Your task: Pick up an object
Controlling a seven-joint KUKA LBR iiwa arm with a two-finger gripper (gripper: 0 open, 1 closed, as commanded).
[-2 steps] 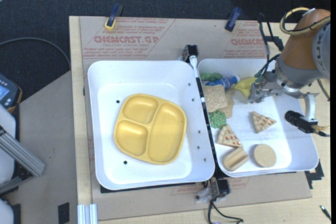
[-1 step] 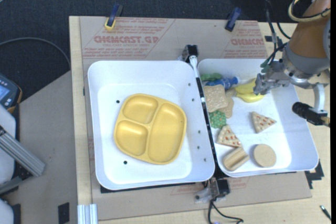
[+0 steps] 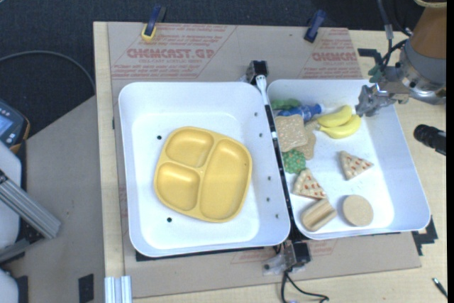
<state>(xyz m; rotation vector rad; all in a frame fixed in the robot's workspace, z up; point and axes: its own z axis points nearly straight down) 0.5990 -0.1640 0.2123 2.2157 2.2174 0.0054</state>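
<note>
Round cracker (image 3: pixel 357 210) nearest; banana (image 3: pixel 339 124) just left of gripper (image 3: pixel 367 104).

The only lettering I can read is printed in red on the brown protective sheet (image 3: pixel 234 46) covering the worktop. At about 11 o'clock from the left bin (image 3: pixel 135 152) it says "CHEMCAST GP", with a line of finer red print above it too small to make out. The same marking repeats at 12 o'clock above the right bin (image 3: pixel 404 152), partly cut off.
</note>
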